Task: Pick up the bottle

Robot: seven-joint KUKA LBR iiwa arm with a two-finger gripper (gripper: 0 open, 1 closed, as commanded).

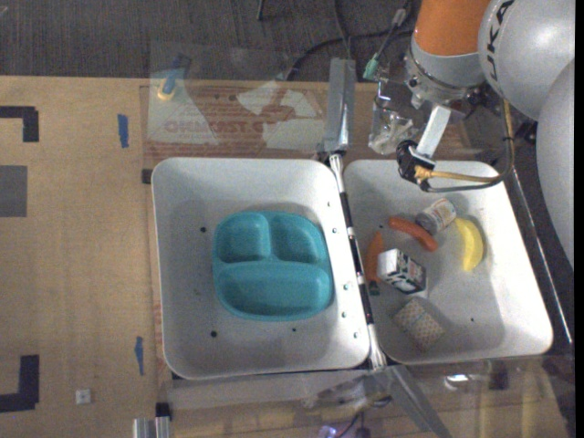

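Note:
The bottle (436, 215) is small and grey with a pale cap. It lies on its side in the right bin (520, 322), toward the back, between a red sausage (412, 233) and a yellow banana (469, 243). My gripper (389, 133) hangs over the back rim of the right bin, up and to the left of the bottle and well apart from it. Nothing from the bin is seen in it.
The right bin also holds an orange carrot (374, 250), a black-and-white box (401, 271) and a patterned block (418, 324). A teal divided plate (271, 265) lies in the left bin (182, 199). A metal divider (339, 117) runs between the bins.

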